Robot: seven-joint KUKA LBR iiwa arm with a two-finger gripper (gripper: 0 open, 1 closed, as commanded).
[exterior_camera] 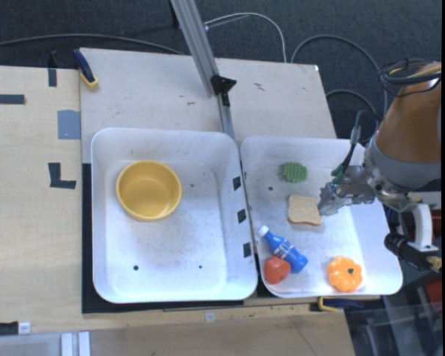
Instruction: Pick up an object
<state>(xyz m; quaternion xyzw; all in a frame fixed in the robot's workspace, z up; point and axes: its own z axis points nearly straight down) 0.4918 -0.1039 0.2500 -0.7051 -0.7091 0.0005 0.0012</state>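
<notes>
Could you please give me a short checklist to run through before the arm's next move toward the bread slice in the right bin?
1. Gripper close to a target: ok, it sits at the right edge of the bread slice.
2. Object already between the fingers: cannot tell, the view is too small there.
3. Bread slice free of neighbours: ok, the green object and the blue bottle lie apart from it.
4. Other items inside the right bin: ok, the red object and the orange pumpkin rest near its front rim.
5. Yellow bowl out of the way: ok, it is in the left bin.
</notes>
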